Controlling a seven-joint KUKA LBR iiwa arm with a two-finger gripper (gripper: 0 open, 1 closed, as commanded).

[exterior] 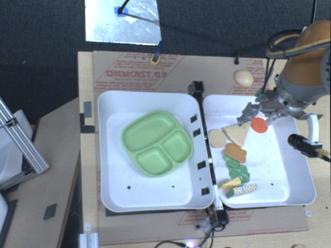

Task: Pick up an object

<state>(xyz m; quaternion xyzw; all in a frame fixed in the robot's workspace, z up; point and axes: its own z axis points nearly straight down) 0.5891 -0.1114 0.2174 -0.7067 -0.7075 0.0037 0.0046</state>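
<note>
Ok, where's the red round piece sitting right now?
In the camera view the red round piece is in the right bin, toward its far side, just under the gripper and right of the tan wedge.

Green tray (157, 142); white bins (111, 190)

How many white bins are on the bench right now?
2. The left bin holds the green divided plate; the right bin holds the small food items, with the pincer above it.

One camera sits high above the bench (139, 68) and looks down at a slant, far enough to see both white bins (111, 190), with the arm (305, 61) coming in from the right
</note>
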